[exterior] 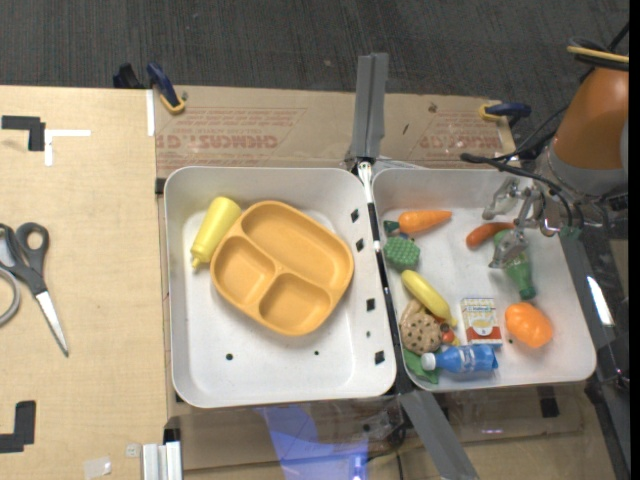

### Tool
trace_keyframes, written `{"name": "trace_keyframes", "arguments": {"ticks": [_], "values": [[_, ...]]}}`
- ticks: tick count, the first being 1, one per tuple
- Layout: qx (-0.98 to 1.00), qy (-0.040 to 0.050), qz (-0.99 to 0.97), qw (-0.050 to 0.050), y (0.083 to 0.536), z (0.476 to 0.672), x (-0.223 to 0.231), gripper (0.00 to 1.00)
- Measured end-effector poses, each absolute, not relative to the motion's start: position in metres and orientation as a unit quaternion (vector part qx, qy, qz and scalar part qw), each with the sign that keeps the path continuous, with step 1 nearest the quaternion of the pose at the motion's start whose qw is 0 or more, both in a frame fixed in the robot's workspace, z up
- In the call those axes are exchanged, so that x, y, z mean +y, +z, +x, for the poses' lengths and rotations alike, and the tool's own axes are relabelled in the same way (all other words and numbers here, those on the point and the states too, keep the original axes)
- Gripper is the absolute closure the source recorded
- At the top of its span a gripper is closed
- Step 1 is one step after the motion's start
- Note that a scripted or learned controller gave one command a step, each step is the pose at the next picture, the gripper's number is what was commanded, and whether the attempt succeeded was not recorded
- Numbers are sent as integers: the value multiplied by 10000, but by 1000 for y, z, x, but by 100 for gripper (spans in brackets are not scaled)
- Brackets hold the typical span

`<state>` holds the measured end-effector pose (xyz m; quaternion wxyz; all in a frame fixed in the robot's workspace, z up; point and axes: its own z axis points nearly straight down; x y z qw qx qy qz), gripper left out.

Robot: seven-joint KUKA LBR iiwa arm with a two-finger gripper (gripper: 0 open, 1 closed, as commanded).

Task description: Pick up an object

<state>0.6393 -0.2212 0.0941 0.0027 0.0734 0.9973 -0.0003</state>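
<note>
Overhead, the gripper (508, 230) is hanging in the right bin (578, 368) with its fingers spread, pinching nothing. Just below its fingertips a green toy vegetable (521, 276) is lying on the bin floor, and a small orange carrot piece (486, 234) is sitting beside its left finger. Farther out, a larger carrot (424, 221), a green knobbly piece (402, 253), a banana (426, 294), a cookie (420, 330), a small carton (480, 320), a blue bottle (462, 360) and an orange (528, 325) are resting. Next door, the left bin (200, 368) is holding a yellow divided plate (282, 266) and a yellow bottle (214, 228).
</note>
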Motion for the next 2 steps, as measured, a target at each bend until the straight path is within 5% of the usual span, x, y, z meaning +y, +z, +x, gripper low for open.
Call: {"name": "trace_keyframes", "arguments": {"ticks": [1, 2], "values": [[9916, -1, 1295, 21, 94, 611, -221, 0], [9843, -1, 1767, 28, 94, 628, -188, 0]]}}
